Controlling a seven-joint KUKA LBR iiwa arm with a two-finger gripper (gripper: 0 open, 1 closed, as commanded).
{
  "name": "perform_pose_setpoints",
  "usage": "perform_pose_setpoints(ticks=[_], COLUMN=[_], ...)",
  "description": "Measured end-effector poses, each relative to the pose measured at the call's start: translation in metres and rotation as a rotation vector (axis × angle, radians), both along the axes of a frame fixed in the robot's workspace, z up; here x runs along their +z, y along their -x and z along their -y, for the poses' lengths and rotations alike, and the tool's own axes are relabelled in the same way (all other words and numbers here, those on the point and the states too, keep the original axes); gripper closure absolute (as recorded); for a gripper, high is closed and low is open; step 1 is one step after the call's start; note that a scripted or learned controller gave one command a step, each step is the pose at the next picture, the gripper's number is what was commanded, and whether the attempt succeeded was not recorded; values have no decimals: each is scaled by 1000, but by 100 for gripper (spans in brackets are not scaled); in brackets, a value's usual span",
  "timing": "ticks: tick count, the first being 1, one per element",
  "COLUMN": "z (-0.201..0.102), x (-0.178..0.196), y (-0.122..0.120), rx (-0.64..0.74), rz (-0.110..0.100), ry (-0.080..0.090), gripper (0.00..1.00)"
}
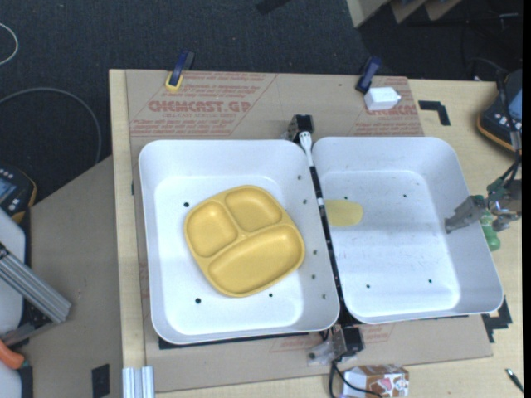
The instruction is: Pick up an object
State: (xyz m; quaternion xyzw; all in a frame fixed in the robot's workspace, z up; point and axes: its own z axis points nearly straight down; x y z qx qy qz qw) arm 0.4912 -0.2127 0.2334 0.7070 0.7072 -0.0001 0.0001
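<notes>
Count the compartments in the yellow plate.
3. The plate sits in the left bin: two small compartments side by side at its far end, one at the left and one at the right, and one large compartment across its near end.

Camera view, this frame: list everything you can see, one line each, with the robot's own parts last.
Divided plate: one, yellow, three compartments, in the left bin.
Small flat piece: one, pale yellow, in the right bin near its left wall.
Left bin: one, white, shallow, on the bench.
Right bin: one, white, shallow, beside the left bin.
Bench board: one, tan with red lettering, under both bins.
Clamps: two, one blue and yellow, one blue and white, at the board's far edge.
Gripper: one, grey-green, over the right bin's right rim.
</notes>
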Motion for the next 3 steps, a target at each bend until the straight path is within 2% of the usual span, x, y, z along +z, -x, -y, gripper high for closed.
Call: perform_pose_setpoints(ticks=[1, 2, 3], z=[-129, -121, -197], x=[111, 115, 52], y=[10, 11, 13], rx=[16, 2, 8], rz=[14, 5, -9], ry=[-3, 1, -4], gripper=[0, 100, 100])
